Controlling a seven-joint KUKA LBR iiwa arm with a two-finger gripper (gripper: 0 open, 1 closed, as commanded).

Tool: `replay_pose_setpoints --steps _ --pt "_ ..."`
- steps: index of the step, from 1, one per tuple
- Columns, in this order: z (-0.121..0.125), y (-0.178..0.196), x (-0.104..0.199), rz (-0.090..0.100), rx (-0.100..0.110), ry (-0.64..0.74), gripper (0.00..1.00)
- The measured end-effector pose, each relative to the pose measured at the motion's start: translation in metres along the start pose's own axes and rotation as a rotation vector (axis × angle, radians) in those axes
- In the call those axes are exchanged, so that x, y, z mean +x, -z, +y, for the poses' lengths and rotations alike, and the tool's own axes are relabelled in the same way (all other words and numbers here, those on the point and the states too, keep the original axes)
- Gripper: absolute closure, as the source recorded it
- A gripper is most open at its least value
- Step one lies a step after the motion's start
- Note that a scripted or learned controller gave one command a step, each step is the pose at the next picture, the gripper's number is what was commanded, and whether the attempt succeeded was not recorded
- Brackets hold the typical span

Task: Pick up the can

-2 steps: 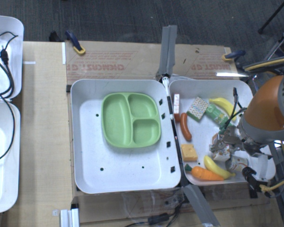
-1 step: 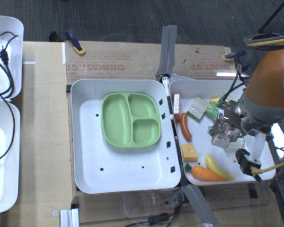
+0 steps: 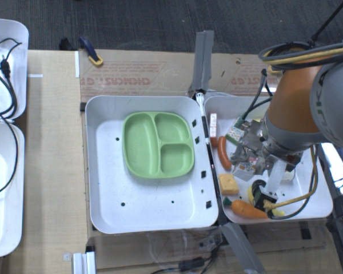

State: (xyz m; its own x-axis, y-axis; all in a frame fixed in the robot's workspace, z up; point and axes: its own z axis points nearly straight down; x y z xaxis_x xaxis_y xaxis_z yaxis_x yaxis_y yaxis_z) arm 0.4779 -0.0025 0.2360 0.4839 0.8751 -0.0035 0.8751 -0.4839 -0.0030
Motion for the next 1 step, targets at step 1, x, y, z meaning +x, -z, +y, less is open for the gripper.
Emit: replay_pose_setpoints --steps 1 --pt "0.0648 -0.0119 -0.0428 -0.001 0.001 -0.112 1.0"
